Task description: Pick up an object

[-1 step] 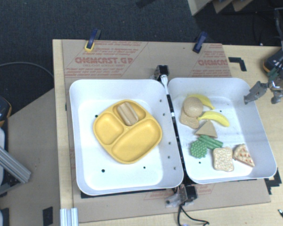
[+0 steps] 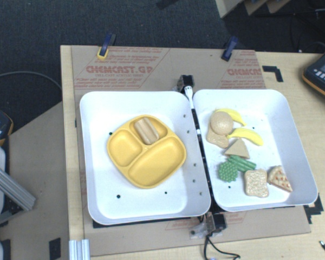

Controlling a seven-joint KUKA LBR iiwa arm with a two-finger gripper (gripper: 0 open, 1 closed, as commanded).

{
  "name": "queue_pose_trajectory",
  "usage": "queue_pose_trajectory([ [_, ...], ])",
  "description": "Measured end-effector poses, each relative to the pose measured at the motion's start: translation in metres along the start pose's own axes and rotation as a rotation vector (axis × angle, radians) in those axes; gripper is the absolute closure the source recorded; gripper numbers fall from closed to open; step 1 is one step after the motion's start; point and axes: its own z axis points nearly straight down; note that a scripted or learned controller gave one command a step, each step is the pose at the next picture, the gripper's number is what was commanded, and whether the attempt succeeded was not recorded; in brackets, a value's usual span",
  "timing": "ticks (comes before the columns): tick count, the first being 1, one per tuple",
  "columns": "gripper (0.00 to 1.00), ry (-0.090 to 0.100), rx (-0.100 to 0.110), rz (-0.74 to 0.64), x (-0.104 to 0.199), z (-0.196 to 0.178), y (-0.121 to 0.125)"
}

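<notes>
Both white bins, the left one [image 2: 92, 161] and the right one [image 2: 292, 145], look like smooth moulded plastic with a soft sheen. The yellow divided plate [image 2: 151, 167] at centre left is glossy plastic. Under them the brown board [image 2: 162, 64] reads as matt paper-faced sheet with red print. The toy foods at right seem plastic: the banana [image 2: 248, 136] shiny, the cracker [image 2: 256, 183] rough and speckled

Even, fairly bright light falls from overhead, so the two white bins [image 2: 151, 210] nearly wash out and show only faint, soft shadows beneath their rims. The dark floor [image 2: 38, 20] around the surface [image 2: 151, 64] stays dim. Focus is slightly soft throughout, with mild grain.
</notes>
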Motion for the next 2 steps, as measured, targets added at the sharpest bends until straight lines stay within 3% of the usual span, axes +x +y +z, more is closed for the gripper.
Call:
queue_pose_trajectory([
  [1,1.00,0.001,0.013,0.001,0.000,-0.002,0.001],
  [2,1.00,0.009,0.031,0.006,-0.014,0.102,-0.034],
])
